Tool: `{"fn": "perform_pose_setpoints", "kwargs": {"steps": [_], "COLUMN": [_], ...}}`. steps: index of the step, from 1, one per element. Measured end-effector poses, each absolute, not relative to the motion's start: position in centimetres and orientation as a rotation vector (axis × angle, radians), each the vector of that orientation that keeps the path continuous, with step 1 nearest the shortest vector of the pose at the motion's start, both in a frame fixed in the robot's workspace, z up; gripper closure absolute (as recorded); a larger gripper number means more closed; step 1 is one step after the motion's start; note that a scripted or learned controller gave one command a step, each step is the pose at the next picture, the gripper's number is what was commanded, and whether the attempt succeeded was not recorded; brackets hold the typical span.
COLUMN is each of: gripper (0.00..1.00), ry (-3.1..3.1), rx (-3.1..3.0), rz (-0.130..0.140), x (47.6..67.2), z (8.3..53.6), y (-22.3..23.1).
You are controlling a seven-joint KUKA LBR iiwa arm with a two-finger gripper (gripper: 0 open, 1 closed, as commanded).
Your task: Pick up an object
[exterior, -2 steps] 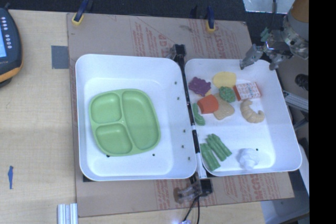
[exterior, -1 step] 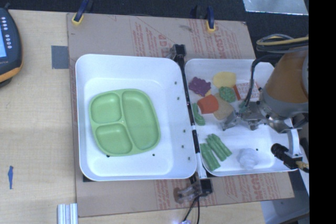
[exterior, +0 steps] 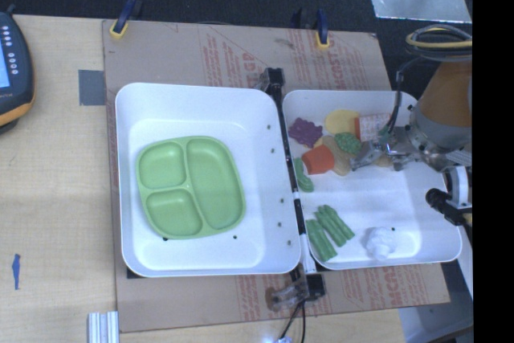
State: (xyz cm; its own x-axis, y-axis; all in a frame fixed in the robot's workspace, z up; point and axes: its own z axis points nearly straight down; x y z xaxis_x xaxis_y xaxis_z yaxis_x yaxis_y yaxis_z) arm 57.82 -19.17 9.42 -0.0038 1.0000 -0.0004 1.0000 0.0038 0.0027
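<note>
1. Plate first: a green plastic plate with three parts (exterior: 191, 186) is seen lying in the left white bin (exterior: 128, 173).
2. Small toy foods are piled in the right white bin (exterior: 438, 249): a purple piece (exterior: 304, 130), a red block (exterior: 319, 160), green bean pods (exterior: 329, 227).
3. The metal gripper (exterior: 377, 154) is held low by the pile. It cannot be told whether anything is pinched.
4. Reaching is judged to be the step. Next, one toy must be squeezed and lifted.

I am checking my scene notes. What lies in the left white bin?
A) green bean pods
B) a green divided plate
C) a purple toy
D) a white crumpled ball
B: the green divided plate lies alone in the left bin, while the small toys lie in the right bin.
</note>
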Motion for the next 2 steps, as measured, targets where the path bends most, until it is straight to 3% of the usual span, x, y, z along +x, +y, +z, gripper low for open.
{"fn": "perform_pose_setpoints", "kwargs": {"steps": [1, 2], "gripper": [0.0, 1.0], "ry": [2.228, 2.231], "rx": [2.212, 2.213], "rz": [0.003, -0.004], "x": [65.2, 64.9], "z": [10.0, 11.1], "y": [-17.3, -17.5]}}
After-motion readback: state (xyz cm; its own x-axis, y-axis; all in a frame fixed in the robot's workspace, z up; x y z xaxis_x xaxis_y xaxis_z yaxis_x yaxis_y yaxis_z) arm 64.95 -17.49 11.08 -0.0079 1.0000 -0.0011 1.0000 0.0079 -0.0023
